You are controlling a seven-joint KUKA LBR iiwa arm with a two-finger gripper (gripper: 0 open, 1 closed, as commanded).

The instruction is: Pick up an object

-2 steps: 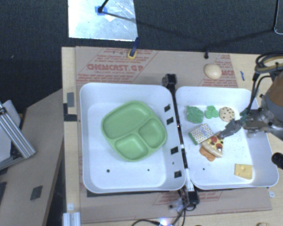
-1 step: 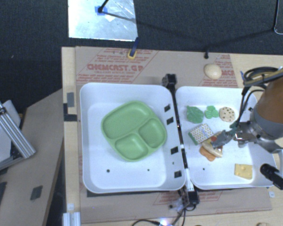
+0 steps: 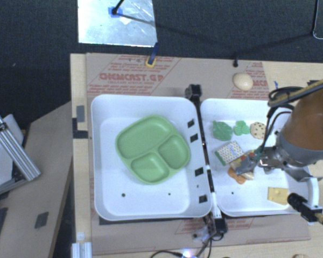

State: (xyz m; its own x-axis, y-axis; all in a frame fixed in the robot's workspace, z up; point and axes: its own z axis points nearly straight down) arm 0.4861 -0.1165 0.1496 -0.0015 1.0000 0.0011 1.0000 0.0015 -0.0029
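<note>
A: What have you got, biggest first?

B: I see the left bin (image 3: 105, 144), well away from the fingers on their far left, holding a green divided plate (image 3: 153, 148) with three compartments. I see the right bin (image 3: 226, 198) under the arm (image 3: 307, 128), which comes in from the right with its orange band above the wrist.

A: The gripper?

B: I make out the gripper (image 3: 248, 163) low over the middle of the right bin. I cannot tell whether the fingers are apart or together; they merge with the clutter.

A: What is at the tips?

B: A patterned packet (image 3: 229, 152) lies just left of them, tilted. An orange piece (image 3: 238, 175) sits just below, touching or nearly so. I cannot tell whether anything is between the fingers.

A: Further out?

B: Two green pieces above-left, the larger (image 3: 222, 130), the smaller (image 3: 241, 127). A round cracker (image 3: 257, 129) above. A yellow block (image 3: 278, 195) below-right, apart.
</note>
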